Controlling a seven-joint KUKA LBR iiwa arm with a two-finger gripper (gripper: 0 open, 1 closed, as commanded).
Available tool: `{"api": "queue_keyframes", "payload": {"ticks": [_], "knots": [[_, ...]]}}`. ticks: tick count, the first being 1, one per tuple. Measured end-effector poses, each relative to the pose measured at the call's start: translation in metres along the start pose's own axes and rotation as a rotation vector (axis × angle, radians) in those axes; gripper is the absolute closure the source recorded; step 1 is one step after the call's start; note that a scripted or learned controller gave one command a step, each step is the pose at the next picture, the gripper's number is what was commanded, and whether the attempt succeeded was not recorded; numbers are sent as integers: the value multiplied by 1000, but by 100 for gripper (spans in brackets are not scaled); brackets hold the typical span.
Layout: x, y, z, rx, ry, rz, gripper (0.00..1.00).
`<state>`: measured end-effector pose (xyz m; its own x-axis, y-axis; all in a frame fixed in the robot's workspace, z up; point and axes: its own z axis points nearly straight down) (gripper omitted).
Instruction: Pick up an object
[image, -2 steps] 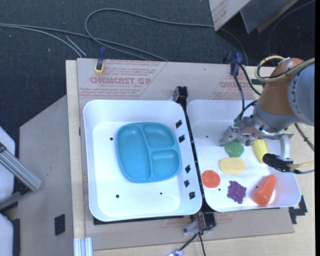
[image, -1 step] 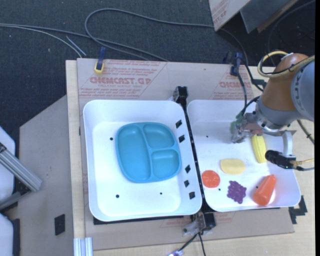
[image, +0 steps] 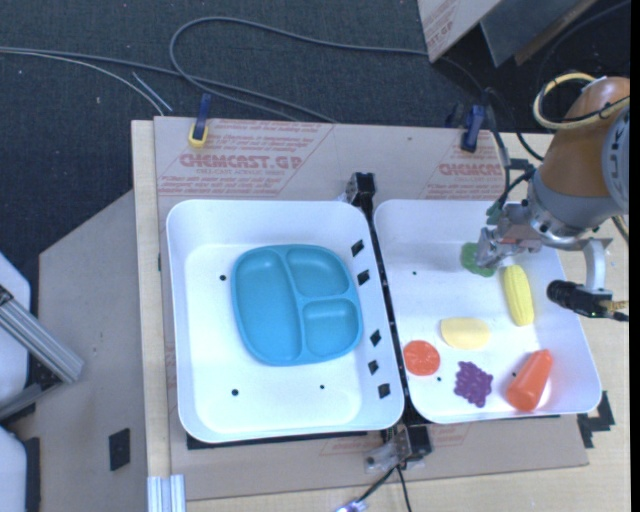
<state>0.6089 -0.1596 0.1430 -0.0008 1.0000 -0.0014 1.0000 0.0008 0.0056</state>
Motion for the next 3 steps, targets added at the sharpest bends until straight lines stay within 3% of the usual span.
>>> {"api": "queue_keyframes", "payload": {"ticks": [2, 3], "knots": [[6, 2, -108, -1, 0, -1, 100], [67, 2, -113, 6, 5, -6, 100]]}}
